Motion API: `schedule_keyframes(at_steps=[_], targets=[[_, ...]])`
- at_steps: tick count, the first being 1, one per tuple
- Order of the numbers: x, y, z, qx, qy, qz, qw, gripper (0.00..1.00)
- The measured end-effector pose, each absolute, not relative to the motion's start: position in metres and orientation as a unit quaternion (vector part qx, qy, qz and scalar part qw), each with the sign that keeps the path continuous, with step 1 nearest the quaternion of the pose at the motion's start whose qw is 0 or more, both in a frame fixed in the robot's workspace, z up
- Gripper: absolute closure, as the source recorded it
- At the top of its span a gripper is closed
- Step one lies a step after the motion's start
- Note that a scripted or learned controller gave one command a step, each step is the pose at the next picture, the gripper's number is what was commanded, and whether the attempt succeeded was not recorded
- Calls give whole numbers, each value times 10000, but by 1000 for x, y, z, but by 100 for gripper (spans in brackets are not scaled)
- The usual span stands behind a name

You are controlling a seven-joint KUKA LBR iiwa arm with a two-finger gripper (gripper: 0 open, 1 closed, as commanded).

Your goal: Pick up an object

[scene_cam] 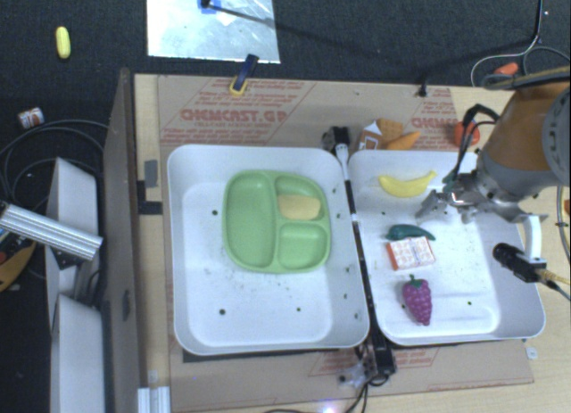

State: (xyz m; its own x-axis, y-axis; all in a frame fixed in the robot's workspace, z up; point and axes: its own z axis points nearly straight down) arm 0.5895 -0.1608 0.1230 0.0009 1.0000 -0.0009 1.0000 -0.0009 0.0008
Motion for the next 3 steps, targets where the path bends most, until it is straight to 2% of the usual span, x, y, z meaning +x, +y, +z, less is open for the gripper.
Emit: schedule_keyframes(at_steps=[1,2,3], targets=[[593,-91,84,7038,7104,9,-17,0],[667,-113,84,7063,7078,-68,-105,0],[670,-122,130,7065,7077,19,28,0]])
